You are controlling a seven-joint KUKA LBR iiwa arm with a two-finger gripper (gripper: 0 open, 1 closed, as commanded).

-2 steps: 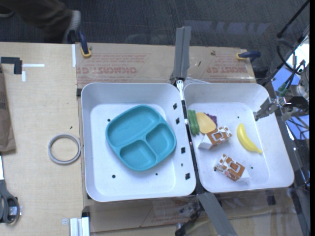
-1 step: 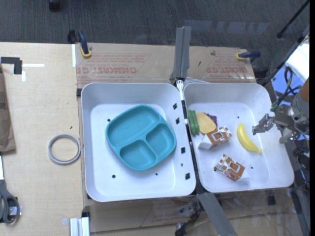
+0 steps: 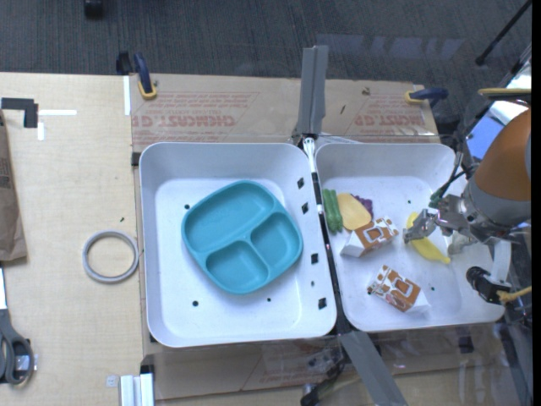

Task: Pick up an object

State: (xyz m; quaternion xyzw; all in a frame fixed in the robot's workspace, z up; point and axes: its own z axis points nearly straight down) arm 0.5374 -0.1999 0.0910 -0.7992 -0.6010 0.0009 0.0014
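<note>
My gripper [image 3: 439, 235] hangs low over the right side of the right bin [image 3: 397, 166], and it is open. A yellow banana-shaped toy [image 3: 431, 249] lies on the bin floor right under it, between the two fingers. Left of it sit an orange-and-white carton [image 3: 372, 237] and a second such carton [image 3: 396, 290] nearer the front. A green pod [image 3: 331, 210], a yellow-orange piece [image 3: 355, 213] and a small purple piece [image 3: 365, 202] lie by the bin's left wall. The grey arm with its orange band [image 3: 511, 163] comes in from the right.
The left bin [image 3: 161, 252] holds a blue divided plate [image 3: 243, 236]. A grey tape ring [image 3: 111, 255] and scissors [image 3: 15, 353] lie on the wooden bench to the left. A metal divider bar [image 3: 313, 91] runs between the bins at the back.
</note>
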